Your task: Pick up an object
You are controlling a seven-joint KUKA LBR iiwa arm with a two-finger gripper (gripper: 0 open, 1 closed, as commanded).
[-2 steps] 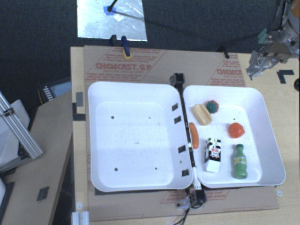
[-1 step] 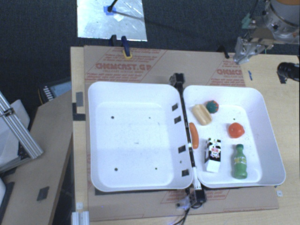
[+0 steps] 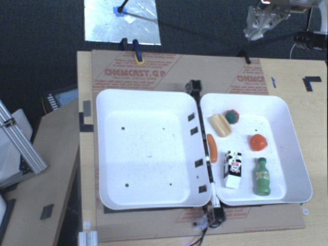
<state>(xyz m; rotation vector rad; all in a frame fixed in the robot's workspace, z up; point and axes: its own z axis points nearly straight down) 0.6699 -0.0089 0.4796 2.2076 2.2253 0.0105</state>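
Nothing has been picked yet: every object lies in the right bin on the counter, in the lower right of the frame, while the claw hangs in the upper right corner, well apart from the bins and beyond the counter's far edge. Candidates for the grasp are a bread roll and a green ball touching or nearly so at the bin's upper part, a tomato to their right, a carrot along the divider at frame centre, a cow-print carton and a green bottle lying side by side near the lower rim. The left bin sits beside it. The arm tilts its wrist down and to the left; whether the claw is wide or narrow cannot be told. Choosing, descending and grasping all remain to be done.
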